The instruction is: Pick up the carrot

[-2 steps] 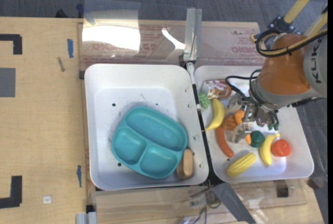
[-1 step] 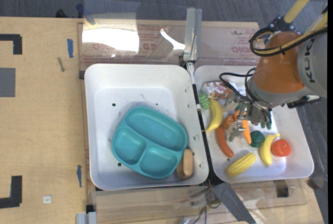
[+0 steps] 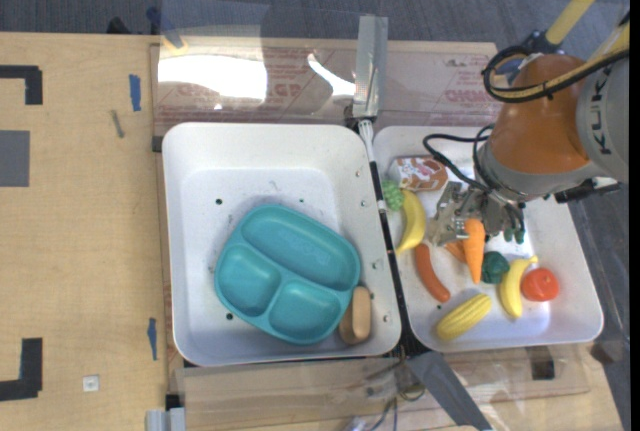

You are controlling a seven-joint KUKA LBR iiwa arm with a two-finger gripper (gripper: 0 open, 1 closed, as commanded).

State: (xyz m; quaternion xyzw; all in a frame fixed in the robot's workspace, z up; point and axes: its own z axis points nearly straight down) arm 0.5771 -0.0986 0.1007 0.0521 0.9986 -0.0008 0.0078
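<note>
My orange carrot [image 3: 474, 247], teal tray [image 3: 288, 272] in white bin [image 3: 190, 169], yellow banana [image 3: 411, 217], red tomato [image 3: 540, 285], yellow corn [image 3: 463, 316].

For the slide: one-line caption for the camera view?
Gripper lowered over the carrot among toy foods in the right bin; teal tray in the left bin.

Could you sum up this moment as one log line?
task: pick carrot | gripper over right bin | carrot at fingers, grasp unconfirmed
</note>
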